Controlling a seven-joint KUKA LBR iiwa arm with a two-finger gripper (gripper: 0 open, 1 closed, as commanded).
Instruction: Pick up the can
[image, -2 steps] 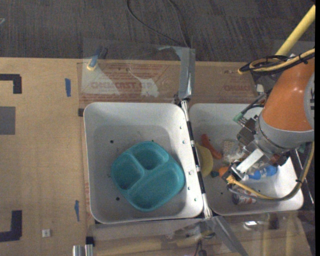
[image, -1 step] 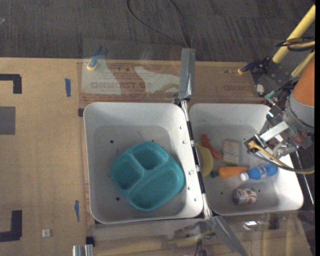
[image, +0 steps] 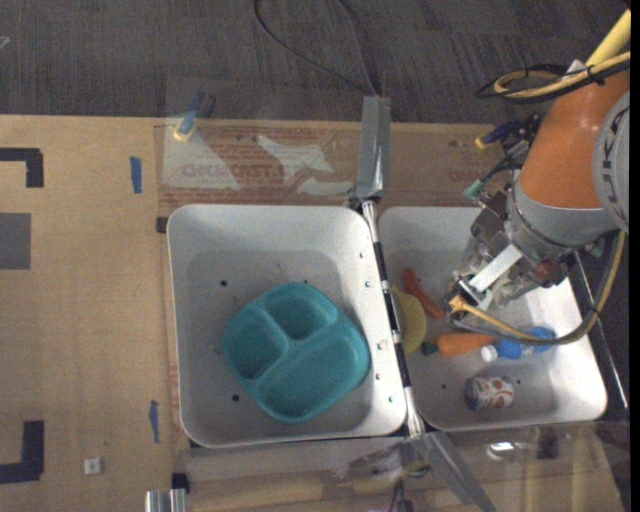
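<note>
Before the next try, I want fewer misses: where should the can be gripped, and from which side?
Take the can across the middle of its rounded body, coming straight down from above. It appears to lie on its side near the right bin's front wall, apart from the orange piece beyond it.

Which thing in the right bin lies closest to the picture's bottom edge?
The can, whitish with red markings, alone below the orange carrot-like piece and the blue and white bottle; the rest lie higher up.
</note>
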